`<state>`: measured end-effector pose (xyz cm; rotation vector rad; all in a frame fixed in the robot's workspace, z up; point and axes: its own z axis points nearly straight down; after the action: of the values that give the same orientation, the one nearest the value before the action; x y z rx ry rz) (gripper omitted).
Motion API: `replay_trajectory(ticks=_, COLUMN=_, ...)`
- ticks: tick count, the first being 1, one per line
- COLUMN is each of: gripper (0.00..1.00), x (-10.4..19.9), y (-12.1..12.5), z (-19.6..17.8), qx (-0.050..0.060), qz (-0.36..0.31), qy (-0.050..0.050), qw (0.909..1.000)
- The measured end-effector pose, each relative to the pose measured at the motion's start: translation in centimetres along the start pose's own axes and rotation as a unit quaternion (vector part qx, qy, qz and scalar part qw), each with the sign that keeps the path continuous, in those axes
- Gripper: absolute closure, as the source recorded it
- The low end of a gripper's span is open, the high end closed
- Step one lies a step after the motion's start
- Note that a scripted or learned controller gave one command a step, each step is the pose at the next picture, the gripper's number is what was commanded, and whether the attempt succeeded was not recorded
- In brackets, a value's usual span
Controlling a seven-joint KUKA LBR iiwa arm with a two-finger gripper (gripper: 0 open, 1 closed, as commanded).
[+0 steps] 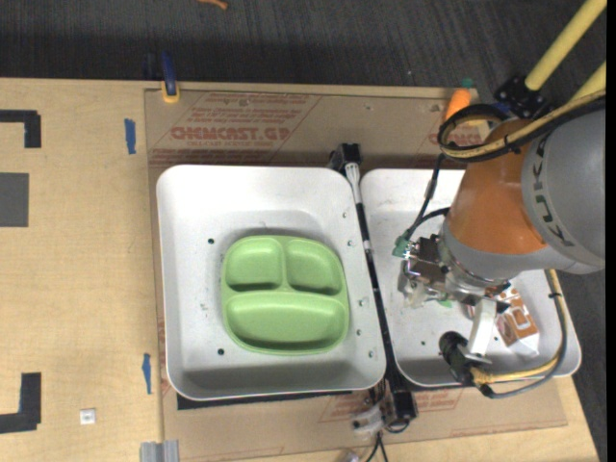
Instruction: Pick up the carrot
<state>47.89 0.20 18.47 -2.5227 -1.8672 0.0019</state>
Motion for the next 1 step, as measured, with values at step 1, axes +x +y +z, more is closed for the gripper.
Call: replay_trajectory(ticks=1, gripper=1.0, x=0.03, y=0.05, z=-0.92, qx=0.0, qz=0.0, qy=0.0, qw=1.0)
